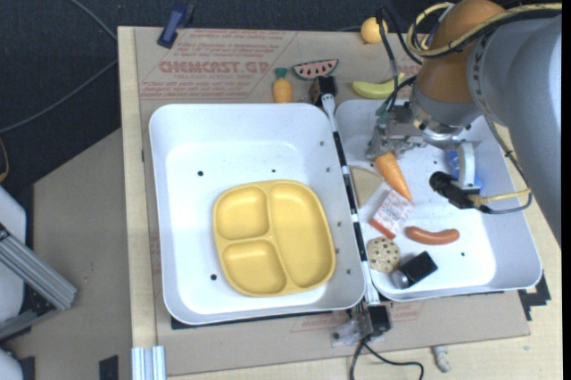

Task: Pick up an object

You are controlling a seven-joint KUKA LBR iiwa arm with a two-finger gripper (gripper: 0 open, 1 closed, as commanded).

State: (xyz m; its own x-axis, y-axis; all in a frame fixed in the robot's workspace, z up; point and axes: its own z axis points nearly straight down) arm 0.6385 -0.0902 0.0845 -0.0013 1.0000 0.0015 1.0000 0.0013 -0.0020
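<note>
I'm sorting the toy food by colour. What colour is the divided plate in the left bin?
Yellow. The divided plate shows plainly in the camera view, lying in the left bin.

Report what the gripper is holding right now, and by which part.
Cannot be told. The gripper sits right above the carrot in the right bin, at its thick end, but its own body hides any grasp.

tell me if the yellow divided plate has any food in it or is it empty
Empty. The yellow plate lies flat in the left bin, and all three compartments show bare yellow. The carrot and sausage lie in the right bin.
</note>
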